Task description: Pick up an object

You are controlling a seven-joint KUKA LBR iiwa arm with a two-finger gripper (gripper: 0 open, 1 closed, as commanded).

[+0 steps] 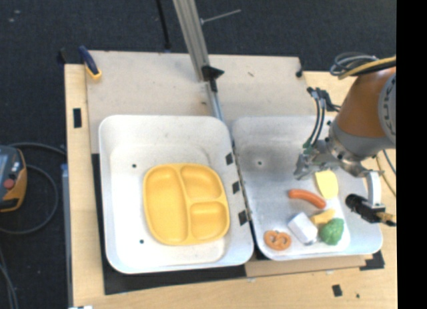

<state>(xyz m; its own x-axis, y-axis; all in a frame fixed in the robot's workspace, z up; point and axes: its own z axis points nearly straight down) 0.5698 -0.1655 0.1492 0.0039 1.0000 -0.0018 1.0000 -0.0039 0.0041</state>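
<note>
Several play-food items lie in the right bin (pixel 267 141), near its front right corner. They are a pale yellow slice (pixel 326 184), an orange-red sausage (pixel 307 197), a white block (pixel 301 227), a small yellow piece (pixel 324 217), a green broccoli-like piece (pixel 332 231) and a brown pretzel (pixel 277 239). My gripper (pixel 305 167) hangs low over the right bin, just left of the yellow slice and above the sausage's left end. Nothing shows held in it.
The left bin (pixel 120 141) holds a yellow divided tray (pixel 185 202). A metal post (pixel 193 31) rises behind the bins. The arm's orange band (pixel 360 104) is above the right bin's far right side.
</note>
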